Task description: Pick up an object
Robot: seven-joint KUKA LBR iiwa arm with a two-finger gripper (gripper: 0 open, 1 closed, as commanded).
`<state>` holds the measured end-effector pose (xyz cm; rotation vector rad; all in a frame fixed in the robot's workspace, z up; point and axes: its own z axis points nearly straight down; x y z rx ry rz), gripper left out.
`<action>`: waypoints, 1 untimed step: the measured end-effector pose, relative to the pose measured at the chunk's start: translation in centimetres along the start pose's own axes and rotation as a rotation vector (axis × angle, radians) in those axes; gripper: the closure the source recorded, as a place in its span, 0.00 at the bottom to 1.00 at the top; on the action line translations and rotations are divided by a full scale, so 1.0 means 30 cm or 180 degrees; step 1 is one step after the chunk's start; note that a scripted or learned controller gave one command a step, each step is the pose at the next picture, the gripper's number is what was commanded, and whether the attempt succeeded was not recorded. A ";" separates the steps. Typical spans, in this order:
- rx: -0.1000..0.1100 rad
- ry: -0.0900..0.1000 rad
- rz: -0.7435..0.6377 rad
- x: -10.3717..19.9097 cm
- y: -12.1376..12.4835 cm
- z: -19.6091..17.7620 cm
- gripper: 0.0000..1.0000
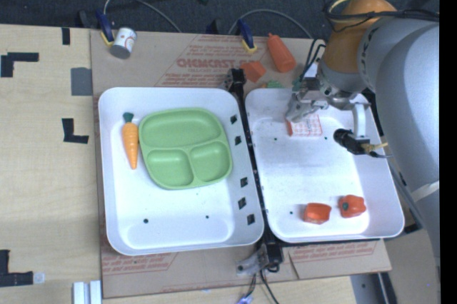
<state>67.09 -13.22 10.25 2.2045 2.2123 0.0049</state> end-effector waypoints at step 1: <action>-0.0004 -0.0001 0.0000 0.000 0.002 -0.003 0.00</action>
